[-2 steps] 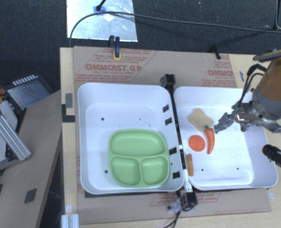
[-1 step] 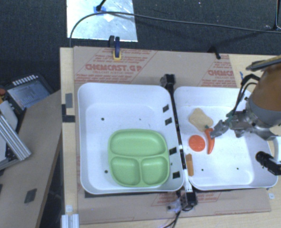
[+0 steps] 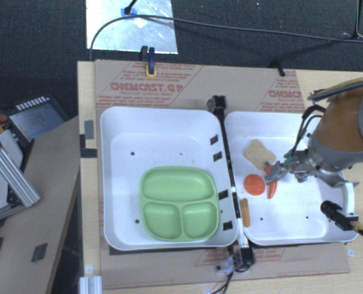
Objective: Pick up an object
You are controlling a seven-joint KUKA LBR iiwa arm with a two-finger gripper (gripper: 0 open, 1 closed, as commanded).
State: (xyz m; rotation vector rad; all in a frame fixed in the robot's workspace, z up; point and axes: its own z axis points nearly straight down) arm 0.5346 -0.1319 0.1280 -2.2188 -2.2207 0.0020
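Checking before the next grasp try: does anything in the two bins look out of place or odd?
One thing: a small orange-brown stick lies against the divider at the right bin's left edge, away from the other items. The green tray sits flat.

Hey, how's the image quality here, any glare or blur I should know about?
Camera view: bright glare on the shiny metal sheet at top; the white bins are evenly lit with soft shadows; the gripper and the small orange items beside it look soft, so fine detail there is hard to read.
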